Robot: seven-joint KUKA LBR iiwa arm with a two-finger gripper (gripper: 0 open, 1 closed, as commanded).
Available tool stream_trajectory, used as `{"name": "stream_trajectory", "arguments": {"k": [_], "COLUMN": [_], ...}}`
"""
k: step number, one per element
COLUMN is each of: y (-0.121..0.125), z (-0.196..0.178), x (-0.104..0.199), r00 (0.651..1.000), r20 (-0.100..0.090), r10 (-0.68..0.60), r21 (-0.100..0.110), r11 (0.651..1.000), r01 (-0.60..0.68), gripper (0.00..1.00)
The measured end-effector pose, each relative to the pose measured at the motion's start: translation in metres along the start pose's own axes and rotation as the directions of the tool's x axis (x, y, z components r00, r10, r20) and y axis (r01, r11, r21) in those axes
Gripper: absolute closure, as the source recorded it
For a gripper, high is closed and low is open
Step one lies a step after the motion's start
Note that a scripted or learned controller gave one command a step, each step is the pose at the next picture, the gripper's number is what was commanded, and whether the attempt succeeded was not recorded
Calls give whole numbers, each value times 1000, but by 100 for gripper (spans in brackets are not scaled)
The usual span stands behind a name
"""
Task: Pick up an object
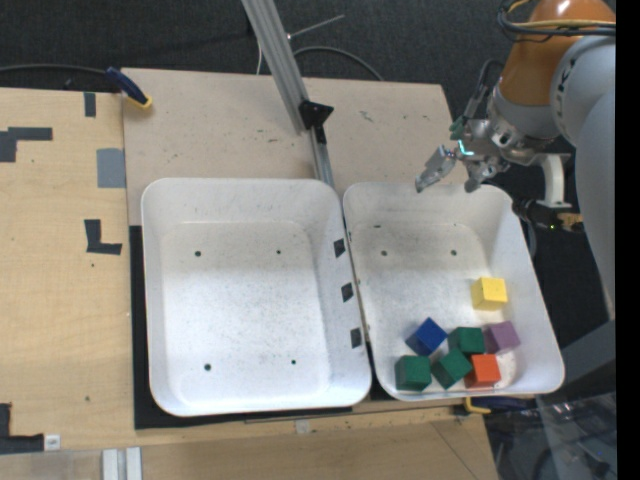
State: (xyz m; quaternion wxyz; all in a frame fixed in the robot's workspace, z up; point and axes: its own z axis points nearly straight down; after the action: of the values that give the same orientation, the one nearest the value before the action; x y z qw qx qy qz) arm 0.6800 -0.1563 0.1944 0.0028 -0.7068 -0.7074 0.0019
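Several small blocks lie in the right bin (400, 230): a yellow cube (491, 291) by the right wall, and near the front a blue cube (428, 336), three green cubes (452, 364), an orange cube (485, 369) and a purple block (502, 336). My gripper (453, 171) hangs above the far rim of the right bin, well away from the blocks. Its two fingers are spread apart with nothing between them.
The left bin (240, 298) sits beside the right one. A slanted metal rail (280, 53) runs down to the gap between the bins. Tape marks and a blue-yellow clamp (130, 86) lie on the bench at left.
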Motion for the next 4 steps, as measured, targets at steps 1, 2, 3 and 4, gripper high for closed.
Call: {"name": "stream_trajectory", "arguments": {"k": [1, 2, 3, 4], "y": [1, -1, -2, -2], "z": [-4, 61, 101, 91], "x": [0, 2, 0, 1], "r00": [1000, 1000, 1000, 1000], "r20": [3, 1, 5, 4], "r10": [-1, -1, 2, 1], "r21": [-5, 0, 6, 8], "r11": [1000, 1000, 1000, 1000], "r01": [1, 1, -2, -1], "gripper": [0, 0, 0, 100]}}
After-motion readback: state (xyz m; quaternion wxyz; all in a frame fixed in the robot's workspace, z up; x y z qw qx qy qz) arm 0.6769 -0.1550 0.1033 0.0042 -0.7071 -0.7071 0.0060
